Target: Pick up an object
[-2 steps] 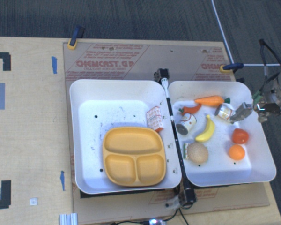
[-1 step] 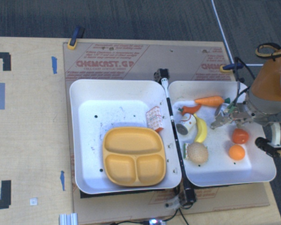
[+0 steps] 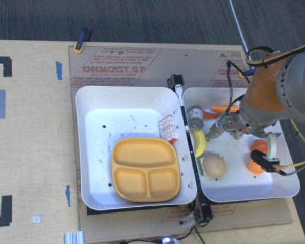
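A grey arm with an orange band is reaching in from the right and hanging over the right bin [image 3: 290,189], its gripper [image 3: 219,128] sitting low near the bin's upper left area. Whether the gripper is released or clenched cannot be told from this angle, and nothing is visibly lying between its parts.

Just left of the gripper, a small grey can [image 3: 195,118] is lying near the bin's left wall, with a carrot [image 3: 218,109] stretching out behind it toward the arm. Below them a banana [image 3: 199,142] is resting along the left wall, and a pale round bun-like item [image 3: 214,165] is sitting just beneath the banana. Toward the right side of the same bin, orange rounded pieces [image 3: 257,156] are lying beside a black cable fitting.

In the left bin [image 3: 91,111], a yellow divided tray [image 3: 145,168] is occupying the lower half, while a small red-and-white packet [image 3: 167,127] is leaning near the right wall, just above the tray's corner. Both bins are sitting on a printed cardboard sheet [image 3: 117,65] on the pale surface [image 3: 30,151].
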Tool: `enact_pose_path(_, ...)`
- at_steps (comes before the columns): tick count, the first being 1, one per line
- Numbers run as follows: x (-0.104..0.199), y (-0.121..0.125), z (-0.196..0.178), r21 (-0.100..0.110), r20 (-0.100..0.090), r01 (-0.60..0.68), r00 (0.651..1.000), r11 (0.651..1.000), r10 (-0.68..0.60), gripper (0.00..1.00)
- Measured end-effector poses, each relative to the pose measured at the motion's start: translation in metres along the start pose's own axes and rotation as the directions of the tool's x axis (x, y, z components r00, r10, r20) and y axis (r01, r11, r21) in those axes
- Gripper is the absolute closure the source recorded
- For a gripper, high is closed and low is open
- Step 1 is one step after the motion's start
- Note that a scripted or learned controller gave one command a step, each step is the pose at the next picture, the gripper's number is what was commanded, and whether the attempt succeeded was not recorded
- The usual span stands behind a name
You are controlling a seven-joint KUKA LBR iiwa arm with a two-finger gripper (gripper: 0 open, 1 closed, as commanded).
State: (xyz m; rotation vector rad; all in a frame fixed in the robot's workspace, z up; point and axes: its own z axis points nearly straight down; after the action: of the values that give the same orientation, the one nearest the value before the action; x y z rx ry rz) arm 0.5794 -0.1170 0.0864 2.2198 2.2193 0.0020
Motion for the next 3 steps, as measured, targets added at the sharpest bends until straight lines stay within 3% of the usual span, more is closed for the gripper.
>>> enact_pose_path(1, -0.006, 0.038, 0.001, 0.001, -0.001, 0.002, 1.000, 1.000, -0.002, 0.00)
enact_pose_path(2, 0.016, 0.025, 0.001, 0.002, 0.000, 0.001, 1.000, 1.000, -0.001, 0.00)
enact_pose_path(3, 0.013, 0.013, 0.000, 0.001, -0.001, 0.000, 1.000, 1.000, 0.000, 0.00)
